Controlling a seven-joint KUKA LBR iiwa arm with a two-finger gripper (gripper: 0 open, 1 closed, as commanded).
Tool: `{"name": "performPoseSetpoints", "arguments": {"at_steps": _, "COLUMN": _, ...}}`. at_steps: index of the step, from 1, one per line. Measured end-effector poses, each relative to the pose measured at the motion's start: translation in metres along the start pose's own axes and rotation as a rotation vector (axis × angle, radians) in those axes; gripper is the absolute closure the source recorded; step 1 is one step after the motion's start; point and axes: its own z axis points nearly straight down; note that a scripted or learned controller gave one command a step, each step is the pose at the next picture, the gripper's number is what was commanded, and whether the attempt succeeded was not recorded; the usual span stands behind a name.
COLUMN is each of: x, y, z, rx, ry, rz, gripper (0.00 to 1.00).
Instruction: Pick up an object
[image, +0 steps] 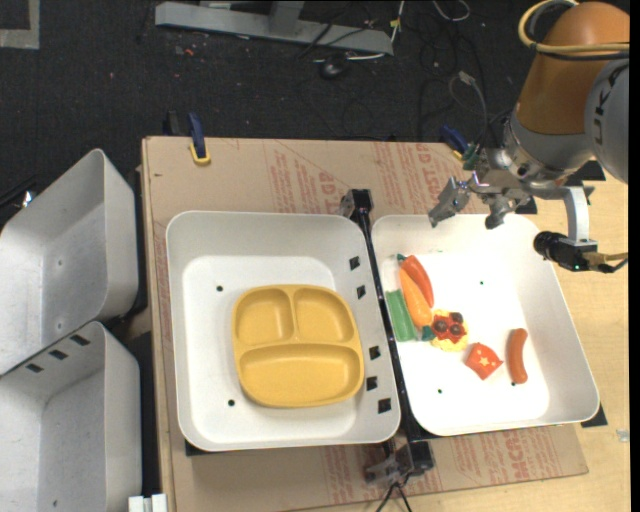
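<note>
Nothing picked yet: the gripper (468, 207) hangs over the far rim of the right bin (560, 395), its fingers spread and bare.

From the camera view, the arm reaches in from the right and holds the gripper above the bin's back edge, well apart from the toy food below. An orange carrot (418, 280) and a green piece (400, 315) lie touching near the bin's left wall, a small yellow piece with dark berries (449, 330) sits just beside them, and a red wedge (483, 361) and a sausage (517, 355) lie nearer the right (any of these could serve as the object). The left bin (190, 300) bears a yellow divided plate (297, 345). By my judgement the whole task remains: choosing a piece, descending, closing, lifting.
</note>
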Motion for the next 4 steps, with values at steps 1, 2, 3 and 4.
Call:
{"name": "performPoseSetpoints", "arguments": {"at_steps": 1, "x": -0.003, "y": 0.0, "z": 0.044, "rx": 0.005, "ry": 0.0, "rz": 0.003, "gripper": 0.0}}
{"name": "performPoseSetpoints", "arguments": {"at_steps": 2, "x": -0.005, "y": 0.009, "z": 0.1, "rx": 0.004, "ry": 0.0, "rz": 0.002, "gripper": 0.0}}
{"name": "performPoseSetpoints", "arguments": {"at_steps": 3, "x": -0.008, "y": -0.001, "z": 0.158, "rx": 0.006, "ry": 0.001, "rz": 0.003, "gripper": 0.0}}
{"name": "performPoseSetpoints", "arguments": {"at_steps": 4, "x": -0.008, "y": 0.002, "z": 0.143, "rx": -0.003, "ry": -0.001, "rz": 0.003, "gripper": 1.0}}
